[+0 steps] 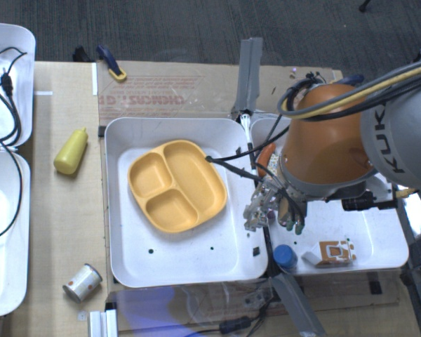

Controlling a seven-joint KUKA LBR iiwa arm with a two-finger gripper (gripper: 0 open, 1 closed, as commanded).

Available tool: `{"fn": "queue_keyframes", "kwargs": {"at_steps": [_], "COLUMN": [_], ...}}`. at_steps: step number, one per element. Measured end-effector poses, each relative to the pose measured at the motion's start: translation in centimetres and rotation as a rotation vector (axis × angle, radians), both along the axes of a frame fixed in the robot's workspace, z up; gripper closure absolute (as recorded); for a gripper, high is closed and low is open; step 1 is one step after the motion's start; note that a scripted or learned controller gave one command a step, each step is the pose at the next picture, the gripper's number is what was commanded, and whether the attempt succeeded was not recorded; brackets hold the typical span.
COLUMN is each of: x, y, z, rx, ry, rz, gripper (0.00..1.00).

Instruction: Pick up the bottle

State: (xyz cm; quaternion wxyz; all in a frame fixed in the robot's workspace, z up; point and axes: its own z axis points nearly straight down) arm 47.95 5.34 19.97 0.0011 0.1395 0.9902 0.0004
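Hovering my gripper (274,216) low over the divider between the two bins, I cannot tell how the jaws stand, while the yellow bottle (71,152) lies on the bench left of the left bin (119,209), well apart, so unreachable from here.

**What I cannot see well**

My big orange wrist (330,135) covers much of the right bin (379,248). A red thing (266,157) peeks out from under it, and I cannot tell what it is. My gripper (274,213) is a blur of small parts. The blue cap (285,256) sits by the bin wall, and what is under it is hidden. The left edge cuts off the white tubs (3,188).
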Motion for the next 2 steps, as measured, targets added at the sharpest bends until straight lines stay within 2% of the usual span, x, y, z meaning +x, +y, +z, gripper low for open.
{"fn": "queue_keyframes", "kwargs": {"at_steps": [1, 2], "x": [-0.13, -0.13], "y": [-3.36, -3.36], "z": [-0.87, -0.87], "rx": [-0.001, -0.001], "ry": [0.003, 0.003], "rz": [-0.27, -0.27], "gripper": [1.0, 0.0]}}
